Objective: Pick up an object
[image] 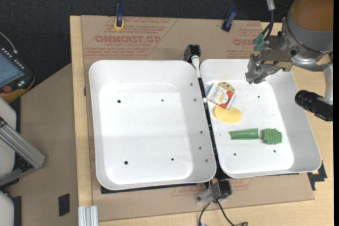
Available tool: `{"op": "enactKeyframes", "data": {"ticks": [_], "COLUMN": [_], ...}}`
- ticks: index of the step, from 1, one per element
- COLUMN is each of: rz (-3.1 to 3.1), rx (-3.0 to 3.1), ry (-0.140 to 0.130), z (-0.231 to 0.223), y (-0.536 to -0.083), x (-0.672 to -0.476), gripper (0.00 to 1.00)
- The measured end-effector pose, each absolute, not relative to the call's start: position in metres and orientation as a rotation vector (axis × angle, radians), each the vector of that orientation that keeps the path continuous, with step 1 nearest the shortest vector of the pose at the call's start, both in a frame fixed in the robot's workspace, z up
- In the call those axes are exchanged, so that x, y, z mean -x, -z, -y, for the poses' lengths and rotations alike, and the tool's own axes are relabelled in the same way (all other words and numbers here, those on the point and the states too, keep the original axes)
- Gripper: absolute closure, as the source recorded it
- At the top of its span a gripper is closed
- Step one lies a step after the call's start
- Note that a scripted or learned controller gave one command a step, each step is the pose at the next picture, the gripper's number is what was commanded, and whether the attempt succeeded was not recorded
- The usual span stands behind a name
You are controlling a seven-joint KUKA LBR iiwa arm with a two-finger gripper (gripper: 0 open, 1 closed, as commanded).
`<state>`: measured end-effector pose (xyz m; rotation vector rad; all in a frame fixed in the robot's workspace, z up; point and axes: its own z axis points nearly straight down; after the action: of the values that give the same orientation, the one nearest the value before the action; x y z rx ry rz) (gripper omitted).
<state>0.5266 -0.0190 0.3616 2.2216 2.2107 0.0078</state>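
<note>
Toward the right bin's (pixel 296 164) front edge lies the green brush (pixel 257 135), light, stiff, best gripped across its slim handle. Above the far edge hangs the gripper (pixel 256 74); jaw state unclear.

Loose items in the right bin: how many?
3. A small packet near the bin's left wall, a yellow piece just below it, touching, and a green brush lower down.
</note>
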Motion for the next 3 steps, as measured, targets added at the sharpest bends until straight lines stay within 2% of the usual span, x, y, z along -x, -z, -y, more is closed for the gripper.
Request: {"op": "enactKeyframes", "data": {"ticks": [1, 2, 3], "rz": [-2.228, -2.225, -2.218], "rx": [-2.221, -2.21, -2.231], "ry": [0.004, -0.013, 0.011], "z": [-0.016, -0.068, -0.019], "y": [-0.348, -0.414, -0.342], "x": [-0.477, -0.505, -0.513], "gripper": [1.0, 1.0, 1.0]}}
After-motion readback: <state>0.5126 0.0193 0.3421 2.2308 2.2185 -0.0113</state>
